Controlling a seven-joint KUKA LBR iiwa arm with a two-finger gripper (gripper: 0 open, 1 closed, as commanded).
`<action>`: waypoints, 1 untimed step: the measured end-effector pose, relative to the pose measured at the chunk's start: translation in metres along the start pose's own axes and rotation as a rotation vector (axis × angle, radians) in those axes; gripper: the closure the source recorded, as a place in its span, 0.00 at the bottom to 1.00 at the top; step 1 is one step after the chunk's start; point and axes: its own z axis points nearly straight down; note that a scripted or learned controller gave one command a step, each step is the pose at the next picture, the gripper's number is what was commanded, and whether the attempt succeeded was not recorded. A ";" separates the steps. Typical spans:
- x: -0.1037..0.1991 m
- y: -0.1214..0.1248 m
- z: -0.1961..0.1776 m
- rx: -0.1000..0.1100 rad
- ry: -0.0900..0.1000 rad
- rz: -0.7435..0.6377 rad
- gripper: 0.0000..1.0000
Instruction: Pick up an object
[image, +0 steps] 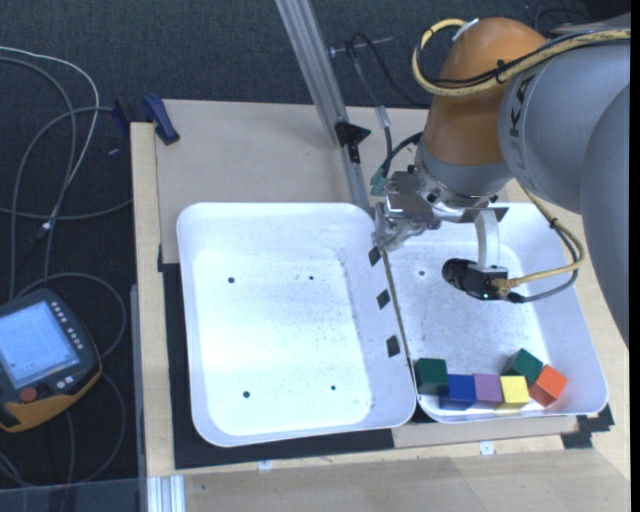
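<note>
Several small blocks lie in a row along the front edge of the right bin (560, 300): a dark green block (432, 373), a blue block (461, 389), a purple block (487, 387), a yellow block (513, 389), a green block (525, 362) and an orange block (549, 384). My gripper (398, 228) hangs over the right bin's back left corner, close to the wall shared with the left bin. It is well behind the blocks and apart from them. The wrist and the orange band hide much of it from above.
The left bin (205, 300) is a white tray beside the right one. A slanted metal pole (318, 85) rises behind the bins. A blue clamp (160, 118) lies at the bench's back left corner. A control pendant (40, 350) and cables lie on the floor at left.
</note>
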 end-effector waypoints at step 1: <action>-0.005 -0.001 -0.012 0.001 -0.003 0.006 1.00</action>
